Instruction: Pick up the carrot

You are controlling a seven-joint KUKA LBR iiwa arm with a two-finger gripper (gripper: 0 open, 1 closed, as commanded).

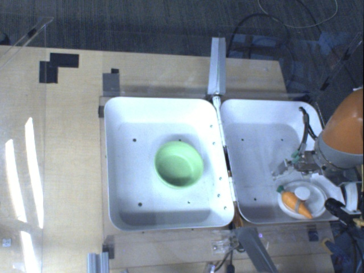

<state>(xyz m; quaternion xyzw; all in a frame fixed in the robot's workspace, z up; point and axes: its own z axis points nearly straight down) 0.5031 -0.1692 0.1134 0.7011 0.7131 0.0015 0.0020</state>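
The carrot lies in the near right corner of the right bin, resting on a small white dish with a small white round piece beside it. Its long axis runs on a diagonal, from its blunt end at the far left down to its tip at the near right. The gripper sits just beyond it, on the far side, so the carrot is toward the near edge of the bin from the gripper and only a little to the right; the 2 are near but look apart, not touching. Whether the gripper is spread or pressed together cannot be told here, as the metal parts at the wrist are small and tangled with cables. Nothing can be seen held in it. The coming move probably calls for a short shift toward the near side and a descent, with the grip set across the carrot's diagonal, not along it. By count: 1 arm, 1 carrot, 1 white dish, 1 green bowl in the middle of the left bin, and 2 white bins side by side on the worktop.
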